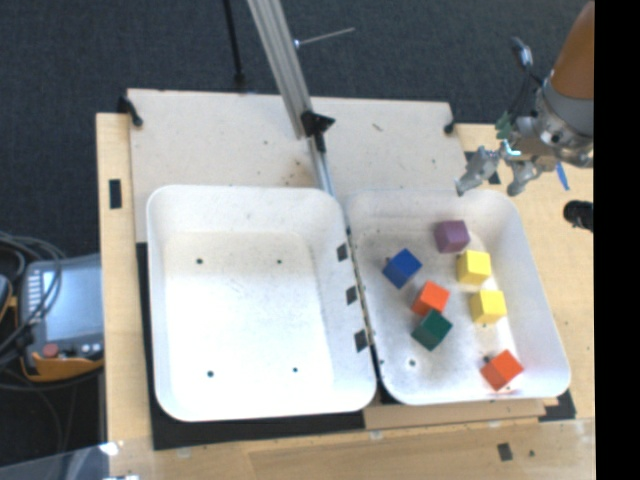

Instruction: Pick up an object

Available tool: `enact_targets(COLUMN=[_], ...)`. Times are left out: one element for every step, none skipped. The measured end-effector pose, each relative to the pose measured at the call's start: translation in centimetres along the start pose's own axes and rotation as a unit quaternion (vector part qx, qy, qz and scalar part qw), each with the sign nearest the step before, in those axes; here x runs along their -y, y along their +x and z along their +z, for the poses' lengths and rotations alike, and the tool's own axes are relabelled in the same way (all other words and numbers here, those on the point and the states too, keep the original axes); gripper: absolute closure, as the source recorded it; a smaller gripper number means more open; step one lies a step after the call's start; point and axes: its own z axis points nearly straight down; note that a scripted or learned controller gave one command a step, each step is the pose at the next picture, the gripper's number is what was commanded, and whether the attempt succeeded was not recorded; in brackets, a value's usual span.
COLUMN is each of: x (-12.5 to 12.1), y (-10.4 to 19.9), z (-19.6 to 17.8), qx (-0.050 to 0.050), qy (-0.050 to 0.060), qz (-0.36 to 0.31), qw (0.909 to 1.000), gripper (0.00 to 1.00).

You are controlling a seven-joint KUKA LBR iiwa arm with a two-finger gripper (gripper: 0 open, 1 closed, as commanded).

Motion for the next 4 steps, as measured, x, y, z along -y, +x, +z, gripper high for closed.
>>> enact_targets(x=[-0.1, 0.6, 0.3, -0.4], y=[-0.1, -0.5, 0.0, 0.1], z=[-0.4, 4.1, 10.1, 14.6], qx=[0.002, 0.001, 0.001, 0.001], qy=[-0.002, -0.001, 0.0, -0.001], qz=[-0.002, 0.001, -0.001, -0.002], qw=[1.0, 1.0, 1.0, 1.0], gripper=[0.0, 0.0, 0.0, 0.0])
